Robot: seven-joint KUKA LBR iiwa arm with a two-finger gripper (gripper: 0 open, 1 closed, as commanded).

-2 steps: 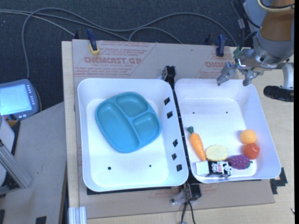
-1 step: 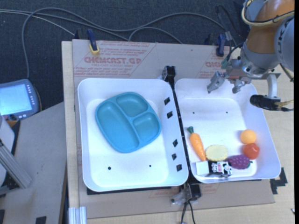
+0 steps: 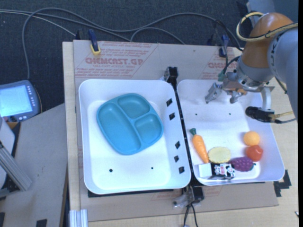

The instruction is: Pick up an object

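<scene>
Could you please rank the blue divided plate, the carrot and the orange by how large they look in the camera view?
1. blue divided plate
2. carrot
3. orange

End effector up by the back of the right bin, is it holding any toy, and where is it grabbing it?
Nothing is held. The end effector is open over bare bin floor, with the carrot and other toys lying apart, nearer the front.

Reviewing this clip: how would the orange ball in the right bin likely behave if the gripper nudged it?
The orange ball looks round and smooth, so it would probably roll. The red fruit beside it may stop it.
</scene>
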